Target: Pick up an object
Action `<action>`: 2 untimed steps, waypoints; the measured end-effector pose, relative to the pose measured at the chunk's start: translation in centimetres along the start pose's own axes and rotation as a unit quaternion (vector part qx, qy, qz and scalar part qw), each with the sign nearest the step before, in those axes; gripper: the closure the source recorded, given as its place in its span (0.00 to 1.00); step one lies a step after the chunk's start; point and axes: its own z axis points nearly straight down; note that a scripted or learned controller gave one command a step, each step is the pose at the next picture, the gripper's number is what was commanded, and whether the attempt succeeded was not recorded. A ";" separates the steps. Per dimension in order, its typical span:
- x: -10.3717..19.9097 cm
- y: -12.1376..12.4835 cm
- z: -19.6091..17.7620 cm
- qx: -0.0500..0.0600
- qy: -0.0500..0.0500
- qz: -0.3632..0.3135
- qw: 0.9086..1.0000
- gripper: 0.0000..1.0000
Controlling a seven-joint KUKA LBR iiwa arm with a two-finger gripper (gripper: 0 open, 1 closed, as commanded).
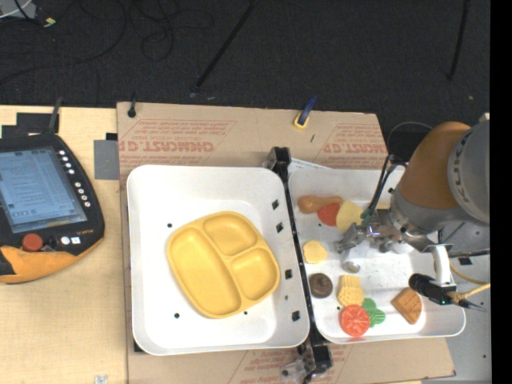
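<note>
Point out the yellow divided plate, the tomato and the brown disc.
yellow divided plate (222, 262), camera view, on its centre divider.
tomato (354, 320), camera view, on its red top.
brown disc (321, 285), camera view, on its middle.

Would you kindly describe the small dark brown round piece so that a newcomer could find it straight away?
Start at the right white bin, the one that holds the toy food. Go to its left edge, next to the black divider between the bins, below the pale yellow piece. The brown round piece lies there, the one dark, disc-like item among bright yellow, red, green and orange neighbours.
</note>
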 end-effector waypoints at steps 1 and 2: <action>-0.2 0.0 -1.3 -0.001 0.000 0.002 1.000 1.00; -0.5 0.7 -7.3 -0.004 -0.001 0.000 1.000 1.00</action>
